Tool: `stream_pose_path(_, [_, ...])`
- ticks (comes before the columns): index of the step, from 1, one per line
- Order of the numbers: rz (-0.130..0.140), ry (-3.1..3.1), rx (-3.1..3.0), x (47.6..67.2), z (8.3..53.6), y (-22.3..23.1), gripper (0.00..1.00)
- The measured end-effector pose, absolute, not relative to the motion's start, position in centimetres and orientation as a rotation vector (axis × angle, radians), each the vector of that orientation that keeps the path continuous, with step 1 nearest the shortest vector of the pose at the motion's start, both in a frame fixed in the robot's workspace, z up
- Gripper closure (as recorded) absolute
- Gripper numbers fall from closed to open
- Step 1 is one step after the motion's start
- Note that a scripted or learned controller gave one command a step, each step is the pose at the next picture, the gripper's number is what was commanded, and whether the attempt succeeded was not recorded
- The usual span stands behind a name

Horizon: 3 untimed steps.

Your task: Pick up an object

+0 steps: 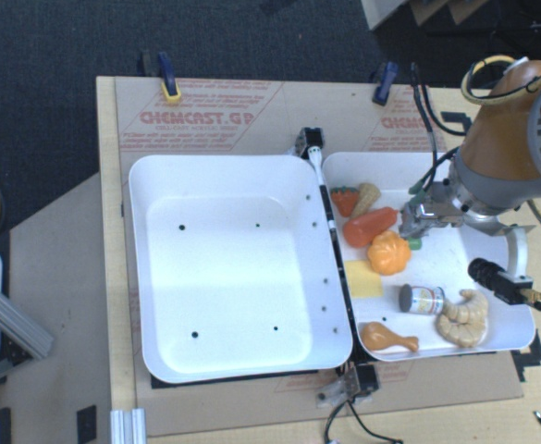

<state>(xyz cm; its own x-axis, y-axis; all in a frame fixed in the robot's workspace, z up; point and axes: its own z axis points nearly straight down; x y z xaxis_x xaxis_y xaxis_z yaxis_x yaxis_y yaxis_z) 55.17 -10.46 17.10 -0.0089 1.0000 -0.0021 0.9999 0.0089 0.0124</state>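
Note:
The right bin (492, 257) holds several toy foods. A red pepper (370, 225) lies near its left wall, with an orange ball (389, 254) just below it. My gripper (415, 222) is low in this bin, right beside the pepper's right end and just above the orange. Nothing can be seen held in it. A yellow block (362, 280), a small jar (422, 299), a beige shrimp-like piece (464, 318) and a drumstick (388, 339) lie nearer the front. A small carrot (345, 199) and a beige piece (368, 194) sit at the back left.
The left bin (150, 248) stands against the right one, and their shared wall (333, 248) runs close to the pepper. The grey arm with its orange band (506, 128) covers the right bin's back right. A black part (492, 277) sticks out over the bin's right side.

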Motion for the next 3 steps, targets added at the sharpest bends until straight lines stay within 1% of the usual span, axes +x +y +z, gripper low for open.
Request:
stream_pose_path(1, [-0.004, 2.222, 2.225, 52.4, 8.1, -10.2, 1.00])
stream_pose_path(2, [0.004, 2.218, 2.213, 61.3, 8.6, -13.4, 1.00])
stream_pose_path(3, [-0.033, 2.230, 2.226, 65.9, 8.4, -9.7, 1.00])
